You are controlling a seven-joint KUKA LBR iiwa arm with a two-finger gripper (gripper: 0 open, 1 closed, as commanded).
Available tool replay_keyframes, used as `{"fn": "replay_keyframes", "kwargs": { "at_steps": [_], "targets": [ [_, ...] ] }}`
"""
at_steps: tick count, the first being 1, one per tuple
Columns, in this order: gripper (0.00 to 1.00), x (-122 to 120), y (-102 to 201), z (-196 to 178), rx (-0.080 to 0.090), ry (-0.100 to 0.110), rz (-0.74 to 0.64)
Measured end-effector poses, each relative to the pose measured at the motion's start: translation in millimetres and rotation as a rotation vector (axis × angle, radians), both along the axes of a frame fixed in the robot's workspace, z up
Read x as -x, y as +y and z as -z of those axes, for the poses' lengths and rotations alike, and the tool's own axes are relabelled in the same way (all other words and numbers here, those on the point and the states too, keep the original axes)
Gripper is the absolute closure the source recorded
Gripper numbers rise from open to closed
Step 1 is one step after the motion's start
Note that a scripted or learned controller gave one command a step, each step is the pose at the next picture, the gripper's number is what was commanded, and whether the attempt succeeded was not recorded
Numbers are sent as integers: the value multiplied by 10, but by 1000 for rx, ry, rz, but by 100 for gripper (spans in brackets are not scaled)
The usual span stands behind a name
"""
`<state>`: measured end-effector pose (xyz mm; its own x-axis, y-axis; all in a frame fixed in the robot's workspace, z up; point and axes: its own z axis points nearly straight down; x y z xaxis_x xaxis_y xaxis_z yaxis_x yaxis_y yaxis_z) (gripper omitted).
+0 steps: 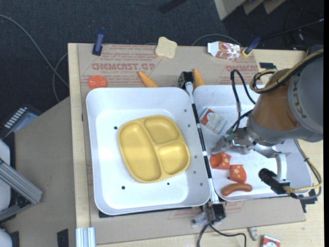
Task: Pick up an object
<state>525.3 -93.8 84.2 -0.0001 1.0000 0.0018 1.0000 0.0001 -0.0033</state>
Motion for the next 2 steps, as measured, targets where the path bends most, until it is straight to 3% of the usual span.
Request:
{"fn": "replay_keyframes", "kwargs": {
  "at_steps": [1, 2],
  "targets": [
    [0, -819, -221, -9, 3, -5, 0],
    [0, -1335, -25, 9, 5, 13, 0]
  ]
}}
